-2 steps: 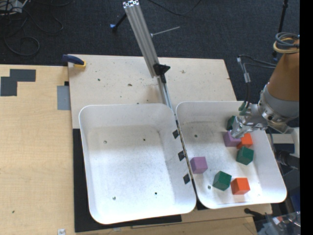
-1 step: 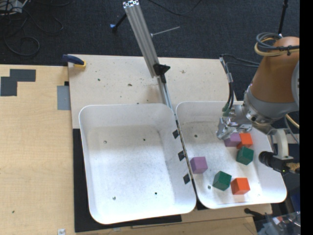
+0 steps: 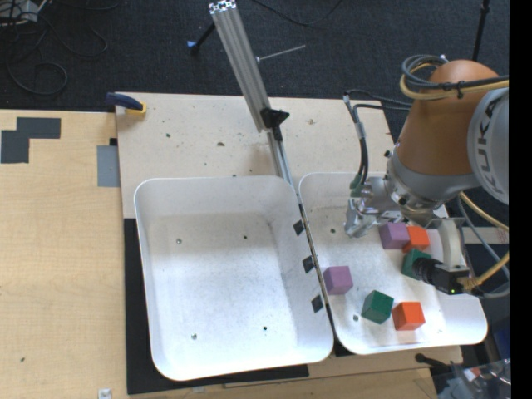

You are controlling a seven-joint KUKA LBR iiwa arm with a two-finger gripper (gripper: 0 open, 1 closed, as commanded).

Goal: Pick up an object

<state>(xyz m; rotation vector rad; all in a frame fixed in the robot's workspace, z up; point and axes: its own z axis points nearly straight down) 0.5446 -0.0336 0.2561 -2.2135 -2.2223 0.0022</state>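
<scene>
Claw (image 3: 359, 223) low over the right bin (image 3: 465, 327), near its upper middle, hanging from the grey wrist. Tips look close to the bin floor. Cannot tell whether it is wide or narrow: the metal parts blur together from this angle, and nothing shows between them.

Nearest candidate: purple block (image 3: 394, 235), just beside the claw on its right, toward the arm. An orange block (image 3: 418, 238) sits touching or nearly touching that one, further right, partly under the wrist. Below these, a dark green piece (image 3: 413, 263), half hidden by the arm's fittings.

Further out, toward the near edge of the bin: second purple block (image 3: 337, 279) close to the divider wall, lying below and slightly left of the claw; green block (image 3: 377, 307) and second orange block (image 3: 408, 315) side by side, near each other, well apart from the claw.

Left bin (image 3: 166, 214) holds only specks.

Judgement: grasp not yet made. The move turns on the sideways offset, since the first purple block lies beside the claw, not under it. A short shift right would centre it. Risk: its orange neighbour crowds that side, so a finger may land on it or shove both. The lone purple block by the divider is freer, though the wall limits clearance on its left.
</scene>
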